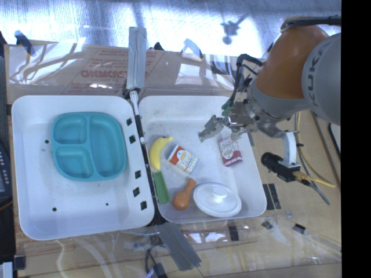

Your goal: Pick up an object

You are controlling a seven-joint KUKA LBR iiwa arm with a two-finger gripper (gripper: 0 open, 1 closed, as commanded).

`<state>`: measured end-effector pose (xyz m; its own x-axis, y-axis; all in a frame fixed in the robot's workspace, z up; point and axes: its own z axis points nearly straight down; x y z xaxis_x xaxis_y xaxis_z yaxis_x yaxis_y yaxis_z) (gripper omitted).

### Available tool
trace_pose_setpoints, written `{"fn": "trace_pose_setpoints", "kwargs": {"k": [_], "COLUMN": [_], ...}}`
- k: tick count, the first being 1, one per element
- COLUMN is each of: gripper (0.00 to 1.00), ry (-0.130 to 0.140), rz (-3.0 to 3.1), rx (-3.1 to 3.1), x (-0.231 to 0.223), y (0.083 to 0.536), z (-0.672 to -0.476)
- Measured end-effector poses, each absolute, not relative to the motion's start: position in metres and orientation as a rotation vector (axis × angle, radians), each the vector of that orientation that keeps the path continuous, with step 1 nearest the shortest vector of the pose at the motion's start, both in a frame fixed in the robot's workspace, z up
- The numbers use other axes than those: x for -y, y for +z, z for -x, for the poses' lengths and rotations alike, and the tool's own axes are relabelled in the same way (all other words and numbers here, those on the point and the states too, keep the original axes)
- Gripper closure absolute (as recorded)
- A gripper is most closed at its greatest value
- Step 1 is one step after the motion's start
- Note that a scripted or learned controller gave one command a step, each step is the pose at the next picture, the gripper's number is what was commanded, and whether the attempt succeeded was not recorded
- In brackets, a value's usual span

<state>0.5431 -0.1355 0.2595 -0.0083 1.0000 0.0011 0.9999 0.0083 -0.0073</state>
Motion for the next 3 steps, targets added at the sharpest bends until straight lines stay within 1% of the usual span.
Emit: {"fn": "trace_pose_setpoints", "kwargs": {"k": [1,2,3], "gripper": [0.0,0.0,0.0], "ry": [0.007,0.005,0.003], "rz": [2.208,2.091,2.188], "rx": [2.226,2.338,2.249], "x": [0.136,0.173,0.124], "y": [0.26,0.211,0.097], "z": [-0.543,-0.49,-0.486]}}
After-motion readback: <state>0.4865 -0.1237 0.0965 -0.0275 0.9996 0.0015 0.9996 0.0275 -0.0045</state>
